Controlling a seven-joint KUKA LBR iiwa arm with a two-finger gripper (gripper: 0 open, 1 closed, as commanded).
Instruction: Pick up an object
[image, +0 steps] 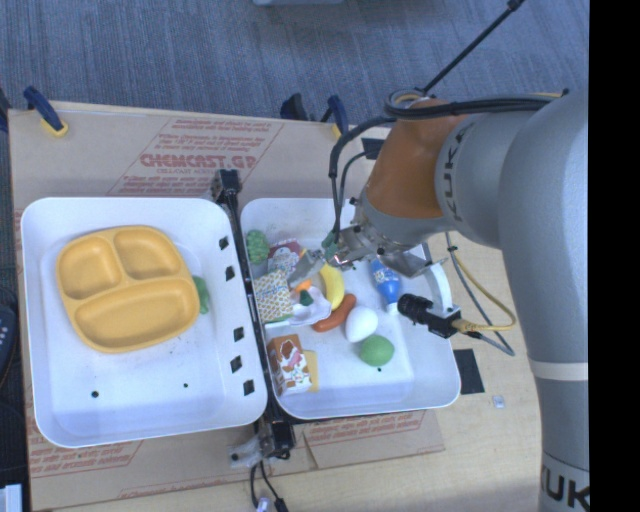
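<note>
Gripper (335, 255) is low over the right shallow white bin (425, 385), at the 12 o'clock end of the toy pile; can't tell if the fingers are spread or pressed together (wrist body and cables mask them)

Likeliest target is the small yellow plastic banana (333, 285), just at 6 o'clock of the gripper, near bin centre. It leans on the orange-red plastic sausage (333, 314), with the white plastic egg (361, 324) at its 4 o'clock and the round green plastic fruit (376, 350) beyond that. Blue plastic bottle (386, 283) sits at 3 o'clock of the banana

Handling guess: light, stiff, hollow, glossy skin, so it'll slip or squirt out if pinched near a tapered end. Take it across the thick middle, fingers square to its long axis. Neighbours are touching, so a finger may land on the sausage instead

Left shallow white bin (40, 330) holds the yellow three-compartment plastic tray (128, 288), not involved
</note>
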